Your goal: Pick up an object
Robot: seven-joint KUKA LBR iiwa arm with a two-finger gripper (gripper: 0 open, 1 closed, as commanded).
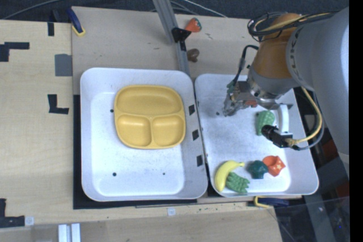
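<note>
Camera view: wooden bench (34, 139), white bins (91, 122)

One fixed camera looks down at a slant on two shallow white bins (91, 139), the grey arm (323, 65) entering from the right.

A glossy yellow plastic tray (150, 116) lies in a smooth white bin (93, 139) on a matt wooden bench (113, 37).
</note>
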